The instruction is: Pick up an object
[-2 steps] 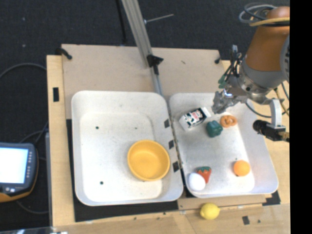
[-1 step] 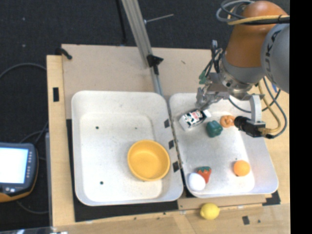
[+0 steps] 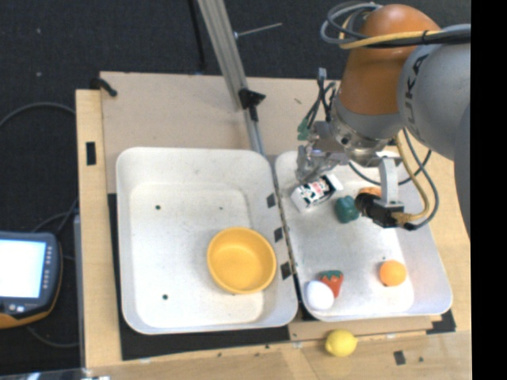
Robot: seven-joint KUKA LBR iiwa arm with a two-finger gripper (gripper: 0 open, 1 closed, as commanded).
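White plastic bins, two of em side by side on a tan board: the left bin (image 3: 146, 212) has just a yellow bowl (image 3: 242, 260) sitting upright toward its near right corner, w/ a couple of dark specks on the floor of the bin. The right bin (image 3: 420, 291) has the rest of the stuff. The arm (image 3: 396, 62), grey w/ the orange band, comes in from the right and hangs over the far left part of that bin, and the gripper (image 3: 310, 169) points down right above a small white object w/ black and red markings (image 3: 314, 191), which lies tilted on the bin floor near the divider between the bins. Gripper looks to be touching or just over it, but tbh I cannot tell how the end effector is set, too much metal and cable in the way. Just beside that white thing is a small teal object (image 3: 346, 209). Toward the near edge there's a white egg-shaped thing (image 3: 319, 295) touching a small red/orange and green piece (image 3: 334, 282), and an orange ball (image 3: 392, 273) well apart to the right. A yellow lemon-ish ball (image 3: 341, 343) sits outside the bins on the board, near the front edge. Off to the far left there's a pendant w/ a lit screen (image 3: 24, 275).
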